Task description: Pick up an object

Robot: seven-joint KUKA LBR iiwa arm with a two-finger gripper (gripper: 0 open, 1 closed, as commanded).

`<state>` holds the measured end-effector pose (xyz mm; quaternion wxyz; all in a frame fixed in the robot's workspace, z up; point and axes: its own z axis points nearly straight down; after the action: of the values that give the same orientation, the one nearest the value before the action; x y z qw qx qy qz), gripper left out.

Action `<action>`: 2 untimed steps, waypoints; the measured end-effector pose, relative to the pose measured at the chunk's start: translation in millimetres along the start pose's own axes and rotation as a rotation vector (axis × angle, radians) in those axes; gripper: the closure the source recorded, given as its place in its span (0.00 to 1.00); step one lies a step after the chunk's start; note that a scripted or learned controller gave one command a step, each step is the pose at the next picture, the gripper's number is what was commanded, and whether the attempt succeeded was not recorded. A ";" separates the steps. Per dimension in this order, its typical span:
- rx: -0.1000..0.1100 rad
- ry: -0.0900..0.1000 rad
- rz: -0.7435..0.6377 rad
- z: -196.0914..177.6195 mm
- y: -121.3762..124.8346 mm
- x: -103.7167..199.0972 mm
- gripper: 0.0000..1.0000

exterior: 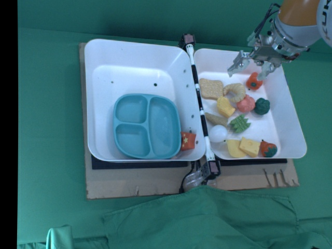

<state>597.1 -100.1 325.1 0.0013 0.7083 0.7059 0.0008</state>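
Two white bins sit side by side: the left bin [104,56] holds a teal plate [147,126], the right bin [293,134] holds toy food [239,108]. Above its far end hangs the gripper [252,66], jaws spread, holding nothing.

A robotics lab bench: green cloth [52,113] drapes the whole surface, two white bins [104,61] sit on a cardboard sheet [129,183] at centre, toy food [244,113] fills the three-o'clock bin, and an industrial arm [306,9] enters at one o'clock.
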 end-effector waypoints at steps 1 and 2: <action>0.000 0.000 0.000 0.0 0.0 0.0 0.00; 0.005 -0.001 0.000 41.5 4.4 1.8 0.00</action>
<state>601.6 -98.3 283.6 -0.0001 0.7084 0.7058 -0.0010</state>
